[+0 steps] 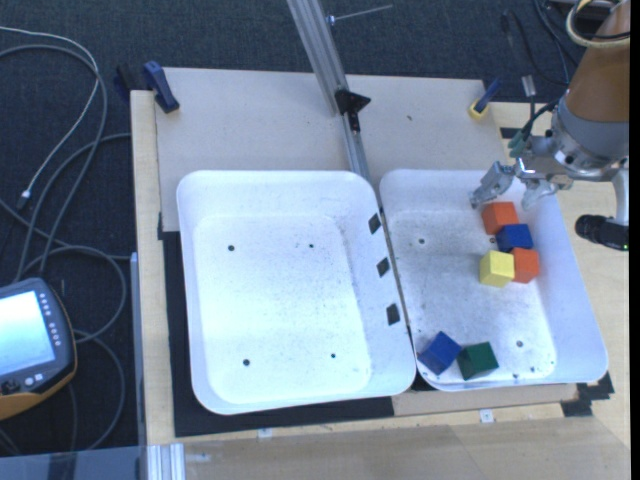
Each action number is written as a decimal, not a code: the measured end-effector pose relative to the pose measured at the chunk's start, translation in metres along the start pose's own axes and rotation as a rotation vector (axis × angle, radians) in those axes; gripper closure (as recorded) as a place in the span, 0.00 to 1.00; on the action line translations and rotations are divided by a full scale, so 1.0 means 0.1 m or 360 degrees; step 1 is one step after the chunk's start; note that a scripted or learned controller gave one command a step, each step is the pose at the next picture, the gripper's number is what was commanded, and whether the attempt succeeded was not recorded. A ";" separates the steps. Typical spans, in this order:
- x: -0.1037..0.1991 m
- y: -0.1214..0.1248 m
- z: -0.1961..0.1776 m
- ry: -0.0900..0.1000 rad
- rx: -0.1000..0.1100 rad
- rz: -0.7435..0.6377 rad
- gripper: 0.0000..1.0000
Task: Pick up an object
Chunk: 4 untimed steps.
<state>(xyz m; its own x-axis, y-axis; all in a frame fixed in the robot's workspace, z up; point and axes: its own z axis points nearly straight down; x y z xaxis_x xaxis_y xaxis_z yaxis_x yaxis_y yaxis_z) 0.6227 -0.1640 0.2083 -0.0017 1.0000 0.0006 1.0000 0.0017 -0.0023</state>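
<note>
Right now the likeliest target is the orange cube (pixel 499 215) in the upper right of the frame, lying in the right bin (pixel 440 278) at the top of a tight cluster: a blue cube (pixel 515 236) touches it just below, another orange cube (pixel 527 264) sits under that, and a yellow cube (pixel 496 268) presses against that one's left side. Packed so close, they leave little room for a finger to slip between, so the top orange cube, with its upper and left faces free, looks the easiest to take

The gripper (pixel 518 182) hangs just above that cube with its two fingers spread apart, one toward the cube's left and one toward its right, and nothing between them. I judge this a descent pose, the jaws set wide to straddle the cube before closing

Lower in the same bin, near the bottom edge, a second blue cube (pixel 439 352) and a green cube (pixel 478 360) lie side by side, well apart from the cluster and freer to grasp. The left bin (pixel 200 198) occupies the middle of the frame, presumably as the drop place
</note>
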 end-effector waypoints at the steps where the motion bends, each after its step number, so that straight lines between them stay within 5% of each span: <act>1: -0.34 0.45 0.84 0.0000 -0.0003 0.0003 0.00; 2: 0.16 0.09 1.10 0.0005 0.0006 -0.0002 0.00; 3: 0.69 0.02 1.08 0.0005 0.0001 -0.0006 0.00; 4: 0.79 0.08 1.09 -0.0001 -0.0005 -0.0001 0.00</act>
<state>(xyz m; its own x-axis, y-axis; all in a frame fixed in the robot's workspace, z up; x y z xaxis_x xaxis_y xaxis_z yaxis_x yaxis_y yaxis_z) 0.6302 -0.0847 0.0998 -0.0021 1.0000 0.0002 1.0000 0.0021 0.0011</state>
